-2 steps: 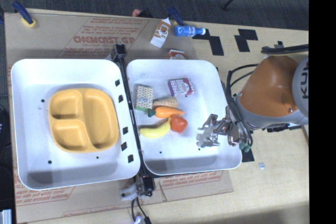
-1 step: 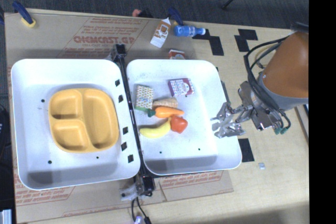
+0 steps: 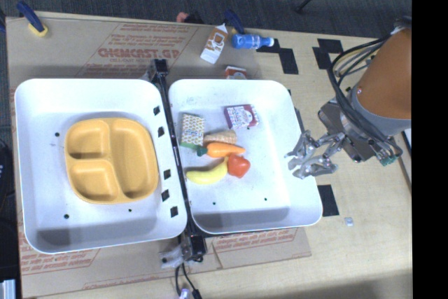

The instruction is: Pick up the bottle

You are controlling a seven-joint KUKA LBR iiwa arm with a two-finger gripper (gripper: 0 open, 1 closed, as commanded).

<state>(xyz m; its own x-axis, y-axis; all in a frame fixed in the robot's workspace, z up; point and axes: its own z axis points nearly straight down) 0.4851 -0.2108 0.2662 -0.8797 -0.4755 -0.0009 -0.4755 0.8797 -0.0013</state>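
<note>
Toy food is seen heaped mid-floor in the right bin: a banana, a tomato and a carrot, with a purple packet at one o'clock of them. A yellow divided plate is laid flat in the left bin. The gripper is held low at the right bin's three o'clock rim, its fingers spread and nothing caught between them, the wrist stretched in from the right. Farthest off, the blue bottle is left lying on the bench beyond the bins, at eleven o'clock of the gripper, likely out of easy reach.
</note>
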